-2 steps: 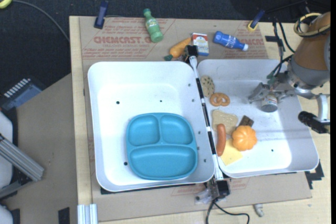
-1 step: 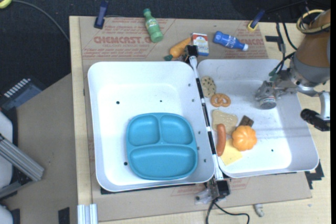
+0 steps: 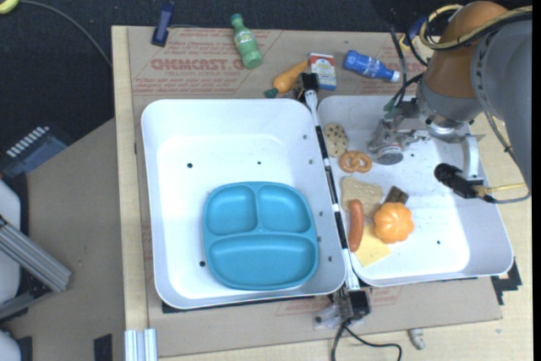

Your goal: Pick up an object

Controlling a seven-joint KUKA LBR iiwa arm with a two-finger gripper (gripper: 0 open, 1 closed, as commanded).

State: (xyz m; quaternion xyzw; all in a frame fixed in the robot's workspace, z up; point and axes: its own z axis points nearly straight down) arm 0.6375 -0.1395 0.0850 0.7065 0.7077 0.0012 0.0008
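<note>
The right bin (image 3: 473, 245) holds a brown pretzel (image 3: 355, 160), a chocolate-chip cookie (image 3: 336, 134), a slice of bread (image 3: 365, 189), a red sausage (image 3: 356, 223), a yellow cheese slice (image 3: 374, 252) and an orange pumpkin (image 3: 393, 221) with a dark stem. My gripper (image 3: 389, 150) reaches down into the far part of this bin, just right of the pretzel. Its metal tip hovers close to the bin floor and nothing shows between the fingers.
The left bin (image 3: 169, 182) holds a blue divided plate (image 3: 259, 234). On the board behind the bins lie a green bottle (image 3: 247, 41), a carrot (image 3: 290, 78), a small carton (image 3: 322, 70), a blue bottle (image 3: 369, 66) and a dark blue object (image 3: 162, 23).
</note>
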